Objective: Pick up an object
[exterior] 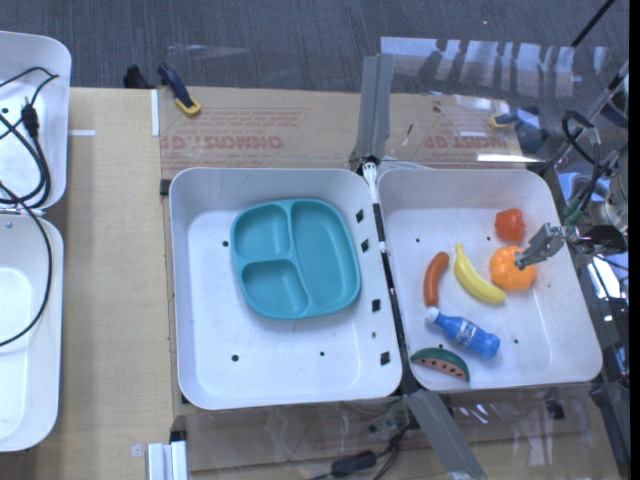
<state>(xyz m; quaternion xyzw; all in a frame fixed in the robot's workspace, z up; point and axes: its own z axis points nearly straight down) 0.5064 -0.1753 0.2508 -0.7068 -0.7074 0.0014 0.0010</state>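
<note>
Gripper (528,256) tips rest against the orange fruit (511,269), arm largely cut off at right; grip state indeterminable.

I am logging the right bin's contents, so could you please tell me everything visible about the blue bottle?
The blue bottle is small and looks like plastic, with a blue body, a pale band near its neck and a white cap. It lies on its side on the right bin's floor, cap pointing up-left toward the sausage's lower end. It sits just above the watermelon slice, and below the banana, apart from it.
</note>
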